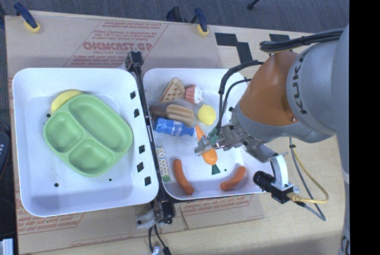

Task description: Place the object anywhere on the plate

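Metal pincer (208,144) hangs low in the right bin (237,76), its small grey fingers right above an orange carrot (209,157); whether they grip the carrot or merely touch it cannot be told, since the wrist hides most of them. The carrot is smooth and rounded, with a dark green tip (216,170) pointing toward the bin's near wall. The arm (297,99), glossy grey with a broad orange band, covers the bin's right side and is cut off at the frame's edge.

Around the carrot lie plastic toy foods: a round yellow lemon (206,114) just beyond it, a blue crinkled bottle (174,127) to the left, a tan hot dog (176,112) on a dark bun, a waffle-textured wedge (172,91), and a small pink and white cupcake (193,94). Two reddish sausages sit near the front wall, one (183,176) to the left and one (233,178) to the right.

In the left bin (24,147) rests the plate (88,132), pale green, rounded and split into three compartments. A yellow piece (62,98) peeks from behind its far edge, mostly hidden. Both bins sit on a worktop (119,40) covered with printed brown cardboard.
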### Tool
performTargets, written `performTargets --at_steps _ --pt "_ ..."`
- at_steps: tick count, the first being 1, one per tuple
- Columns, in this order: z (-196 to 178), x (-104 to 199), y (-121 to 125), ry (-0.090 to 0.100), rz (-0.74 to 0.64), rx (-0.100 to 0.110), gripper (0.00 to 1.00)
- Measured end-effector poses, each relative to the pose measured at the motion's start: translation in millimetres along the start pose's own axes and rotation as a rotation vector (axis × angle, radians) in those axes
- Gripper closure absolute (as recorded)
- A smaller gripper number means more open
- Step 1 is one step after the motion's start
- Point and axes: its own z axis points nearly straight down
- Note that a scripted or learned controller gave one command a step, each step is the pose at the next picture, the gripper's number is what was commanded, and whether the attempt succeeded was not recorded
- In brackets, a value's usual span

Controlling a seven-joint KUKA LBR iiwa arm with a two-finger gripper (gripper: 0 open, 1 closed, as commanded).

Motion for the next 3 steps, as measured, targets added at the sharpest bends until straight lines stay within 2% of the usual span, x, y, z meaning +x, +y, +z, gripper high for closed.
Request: performTargets --at_steps 1,2,3 --pt "-40 66 19 0.004 -0.056 0.003 1.00" --pt "-31 127 68 0.004 -0.090 0.004 1.00" --pt "-58 188 109 0.003 -0.020 0.004 1.00"
